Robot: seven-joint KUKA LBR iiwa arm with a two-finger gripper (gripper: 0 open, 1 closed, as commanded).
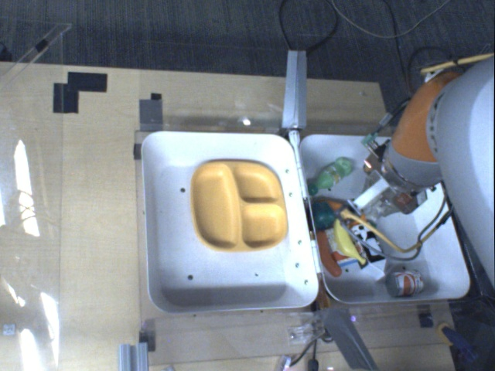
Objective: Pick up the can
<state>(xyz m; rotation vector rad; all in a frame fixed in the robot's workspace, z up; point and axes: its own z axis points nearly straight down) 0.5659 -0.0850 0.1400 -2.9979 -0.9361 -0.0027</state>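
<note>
The bench is a pale wooden surface set on dark carpet, with loose cables trailing behind it, and it carries two shallow white bins side by side. I take the right bin (pixel 456 280) as my landmark. The left bin (pixel 166 284), touching its left wall, holds a yellow compartment tray (pixel 238 205) and nothing I need. Inside the right bin, the can (pixel 404 283) lies on its side near the front wall, towards the front right corner, apart from the clutter. That clutter sits along the bin's left wall: a green bottle-like item (pixel 332 173) towards the back, then a mix of yellow, orange and dark objects (pixel 340 238) running towards the front. The arm (pixel 456 130) enters over the bin's right and rear edge, and the gripper (pixel 380 201) hangs over the bin's middle, just behind the can and beside the clutter; nothing is visibly held, and I cannot tell how far the fingers are spread. I judge the can to be light, rigid and thin-walled, with a smooth surface that may slip, and because it lies flat it may roll under a glancing touch. I recommend closing across the cylinder's mid-body, fingers on opposite curved sides, with moderate force to avoid denting. The approach to the can is not yet made.
</note>
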